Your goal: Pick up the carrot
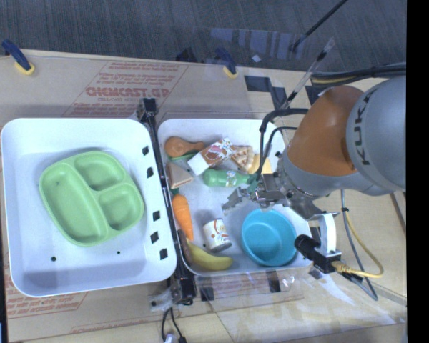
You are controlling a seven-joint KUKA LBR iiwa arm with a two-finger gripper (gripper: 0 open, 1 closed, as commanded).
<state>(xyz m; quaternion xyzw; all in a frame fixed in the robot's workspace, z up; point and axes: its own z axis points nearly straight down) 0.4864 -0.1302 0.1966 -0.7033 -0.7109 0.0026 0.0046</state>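
Nearest you: curved yellow banana point(209, 258), small printed can point(216, 234), round blue bowl point(269, 237). Carrot point(183, 216), smooth orange taper, lies along right bin's point(173, 131) left wall, touching banana. End effector point(252, 193) hovers above bowl's far rim, apart from carrot; grip state: cannot tell. Left bin holds green divided plate point(91, 196).

Even overhead light – soft shadows in bins point(28, 191), slight overall blur.

Arm point(343, 141) reaching in from right, tool point(244, 195) lowered.
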